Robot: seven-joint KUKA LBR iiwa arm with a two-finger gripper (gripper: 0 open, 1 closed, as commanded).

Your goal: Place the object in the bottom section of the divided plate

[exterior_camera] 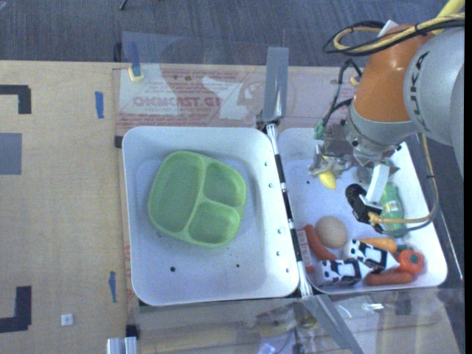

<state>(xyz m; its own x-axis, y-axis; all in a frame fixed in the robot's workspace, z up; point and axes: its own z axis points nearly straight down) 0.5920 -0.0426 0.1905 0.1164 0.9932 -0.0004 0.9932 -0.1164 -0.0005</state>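
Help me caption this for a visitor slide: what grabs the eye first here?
The bright green divided plate sits alone in the left white bin. At right, the grey arm with its orange band hangs over the right bin, its hand by a yellow item. Toy foods cluster at that bin's near end, including an egg.

arm [435, 87]: "KUKA", partly seen | board [184, 98]: red print, illegible

The grey arm [435, 87] reaches in from the right, its orange band [383, 80] sitting just above the wrist. The wrist points steeply downward, with cables looping off it (yellow and black ones near the top). The gripper [328, 169] hangs low at its end, over the right side.
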